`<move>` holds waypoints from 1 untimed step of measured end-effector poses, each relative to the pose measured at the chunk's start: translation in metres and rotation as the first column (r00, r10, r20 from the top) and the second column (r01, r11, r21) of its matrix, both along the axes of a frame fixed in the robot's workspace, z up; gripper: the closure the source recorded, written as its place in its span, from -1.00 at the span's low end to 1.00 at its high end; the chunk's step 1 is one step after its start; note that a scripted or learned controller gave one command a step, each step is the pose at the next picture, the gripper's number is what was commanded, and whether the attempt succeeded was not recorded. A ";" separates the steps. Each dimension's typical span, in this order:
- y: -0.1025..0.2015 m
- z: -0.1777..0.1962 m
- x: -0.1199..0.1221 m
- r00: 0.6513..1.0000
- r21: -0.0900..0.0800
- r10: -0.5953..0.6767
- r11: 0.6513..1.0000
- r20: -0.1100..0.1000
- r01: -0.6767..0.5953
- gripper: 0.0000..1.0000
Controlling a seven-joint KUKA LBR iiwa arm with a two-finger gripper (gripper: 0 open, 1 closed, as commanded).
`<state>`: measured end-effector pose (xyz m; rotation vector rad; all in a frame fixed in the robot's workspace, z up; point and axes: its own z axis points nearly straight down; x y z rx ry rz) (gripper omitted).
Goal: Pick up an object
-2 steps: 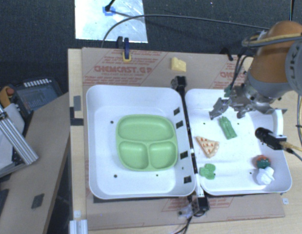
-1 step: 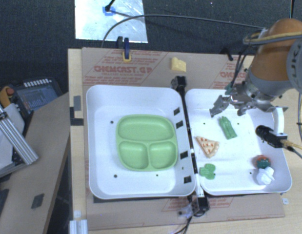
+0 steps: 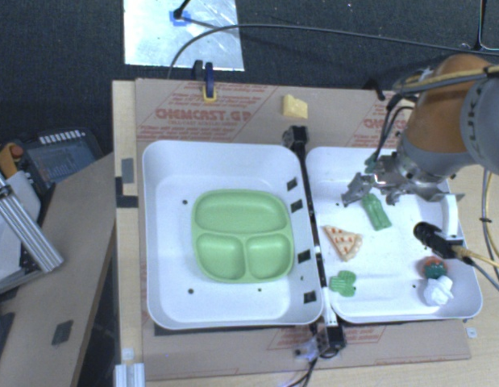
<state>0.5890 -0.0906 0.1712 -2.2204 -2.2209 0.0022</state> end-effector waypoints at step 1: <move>-0.002 -0.062 -0.002 1.000 0.000 0.001 1.000 0.000 -0.001 -1.00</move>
